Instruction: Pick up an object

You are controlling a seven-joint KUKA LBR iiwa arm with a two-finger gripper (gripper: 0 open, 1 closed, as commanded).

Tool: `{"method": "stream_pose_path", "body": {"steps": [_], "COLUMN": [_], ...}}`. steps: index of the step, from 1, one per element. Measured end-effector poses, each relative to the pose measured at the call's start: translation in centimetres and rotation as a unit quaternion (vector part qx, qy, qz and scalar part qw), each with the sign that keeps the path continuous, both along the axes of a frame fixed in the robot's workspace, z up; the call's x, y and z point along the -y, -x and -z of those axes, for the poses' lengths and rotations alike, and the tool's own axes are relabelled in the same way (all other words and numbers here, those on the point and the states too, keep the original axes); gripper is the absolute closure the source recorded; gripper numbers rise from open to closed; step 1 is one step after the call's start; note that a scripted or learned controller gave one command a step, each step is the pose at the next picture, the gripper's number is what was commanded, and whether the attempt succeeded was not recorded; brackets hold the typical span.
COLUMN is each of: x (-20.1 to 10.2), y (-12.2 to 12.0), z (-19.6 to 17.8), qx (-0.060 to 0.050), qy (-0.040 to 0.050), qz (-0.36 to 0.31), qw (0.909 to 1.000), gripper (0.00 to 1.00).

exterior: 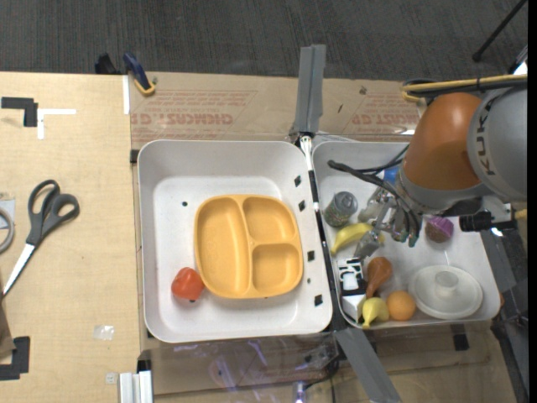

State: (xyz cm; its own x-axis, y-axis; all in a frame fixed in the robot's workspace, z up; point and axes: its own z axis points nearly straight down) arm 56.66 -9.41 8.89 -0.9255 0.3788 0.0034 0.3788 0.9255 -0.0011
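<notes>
Arm comes in from the right; orange band sits above the wrist and hides part of the right bin. Claw is low in that bin, tips pointing left-down. Can't tell its state: metal parts and cables clutter the tip.

Rel. to claw:
- Banana: just left, touching or nearly so; can't tell which. Nothing visibly between the tips.
- Grey can: left and slightly up, near.
- Brown drumstick-like toy: right below, close.
- Orange ball and small yellow fruit: further below, side by side at bin's front edge.
- White lid/dish: below-right.
- Purple obj: right, near.
- Black-white card: below-left, against bin wall.

Left bin: well left of claw, holds a yellow divided plate w/ 3 compartments, plus a red tomato-like toy touching plate's lower-left rim.

Tabletop: scissors far left, well apart from both bins.
</notes>
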Motion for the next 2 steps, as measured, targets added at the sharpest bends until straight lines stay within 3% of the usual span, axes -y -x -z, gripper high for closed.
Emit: {"method": "stream_pose_path", "body": {"steps": [1,2], "x": [10.2,6.8], "y": [1.0,6.9], "z": [-6.8,0.0], "qx": [0.001,0.000], "qy": [0.0002,0.0000], "qz": [-0.022,0.089], "qw": [0.9998,0.9960], "gripper": [0.00,0.00]}}
